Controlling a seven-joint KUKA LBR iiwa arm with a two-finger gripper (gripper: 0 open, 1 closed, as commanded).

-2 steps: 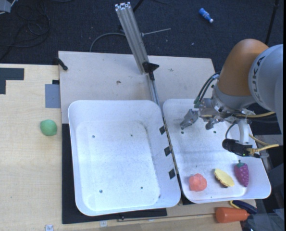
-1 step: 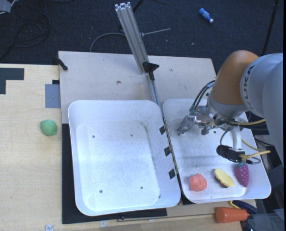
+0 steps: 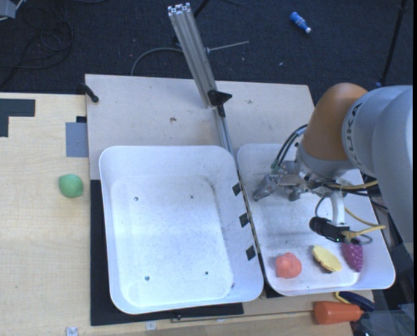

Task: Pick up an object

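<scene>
The right bin (image 3: 264, 229) holds three small things along its near edge: a red-orange lump (image 3: 288, 265), a yellow piece (image 3: 326, 258) and a purple piece (image 3: 353, 255). My gripper (image 3: 265, 188) hangs over the upper left part of that bin, close to the wall it shares with the left bin. It is well above and to the left of the three things, touching none of them. The grey arm with its orange band (image 3: 331, 128) reaches in from the right.
The left bin (image 3: 117, 166) lies beside it. A green ball (image 3: 71, 185) rests on the wooden bench to the far left. An orange object (image 3: 338, 311) lies outside the right bin's near edge. A slanted aluminium bar (image 3: 197, 54) rises behind the bins.
</scene>
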